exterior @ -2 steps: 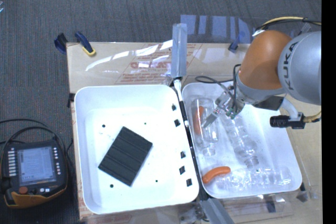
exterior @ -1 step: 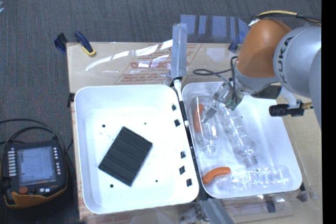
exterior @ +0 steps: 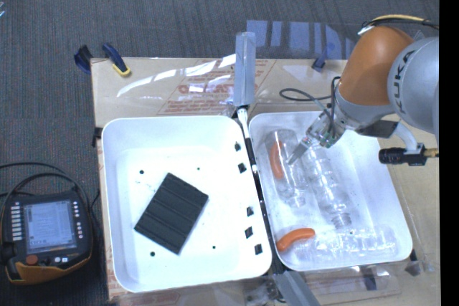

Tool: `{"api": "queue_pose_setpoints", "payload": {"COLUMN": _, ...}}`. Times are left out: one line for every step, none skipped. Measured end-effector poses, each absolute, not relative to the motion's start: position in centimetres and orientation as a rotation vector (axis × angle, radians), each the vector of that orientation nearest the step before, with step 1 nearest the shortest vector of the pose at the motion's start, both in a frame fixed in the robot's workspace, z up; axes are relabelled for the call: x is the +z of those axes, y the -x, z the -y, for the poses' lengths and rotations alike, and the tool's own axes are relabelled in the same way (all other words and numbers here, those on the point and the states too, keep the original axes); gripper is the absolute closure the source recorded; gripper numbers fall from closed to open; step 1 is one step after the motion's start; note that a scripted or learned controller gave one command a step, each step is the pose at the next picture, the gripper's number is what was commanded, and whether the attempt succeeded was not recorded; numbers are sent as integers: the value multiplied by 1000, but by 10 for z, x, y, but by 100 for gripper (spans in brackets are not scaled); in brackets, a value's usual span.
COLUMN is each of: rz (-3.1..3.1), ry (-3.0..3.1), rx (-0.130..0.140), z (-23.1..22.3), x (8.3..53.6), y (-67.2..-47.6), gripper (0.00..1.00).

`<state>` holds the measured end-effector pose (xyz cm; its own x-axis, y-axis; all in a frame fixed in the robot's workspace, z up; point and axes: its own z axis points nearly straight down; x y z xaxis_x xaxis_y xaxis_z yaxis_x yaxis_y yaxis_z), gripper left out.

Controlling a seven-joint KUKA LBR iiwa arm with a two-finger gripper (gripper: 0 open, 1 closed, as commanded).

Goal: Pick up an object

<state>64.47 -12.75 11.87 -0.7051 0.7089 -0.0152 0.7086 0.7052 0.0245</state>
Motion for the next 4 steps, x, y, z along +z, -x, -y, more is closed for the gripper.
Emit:
{"api": "queue_pose_setpoints", "payload": {"rz": -2809, "ry": -1347, "rx": 12, "z": 157, "x": 124, "y": -631, "gripper": 0}}
{"api": "queue_pose_setpoints", "payload": {"rz": -2630, "ry": -1724, "rx": -1, "z": 148, "x": 158, "y": -635, "gripper": 0}}
{"api": "queue_pose_setpoints", "payload": {"rz": -2675, "ry": -1643, "rx": 3, "z": 211, "x": 87, "y": -608, "gripper": 0}}
{"api": "queue_pose_setpoints", "payload": {"rz": -2609, "ry": -1750, "rx": 0, "z": 214, "x": 87, "y": -645, "gripper": 0}}
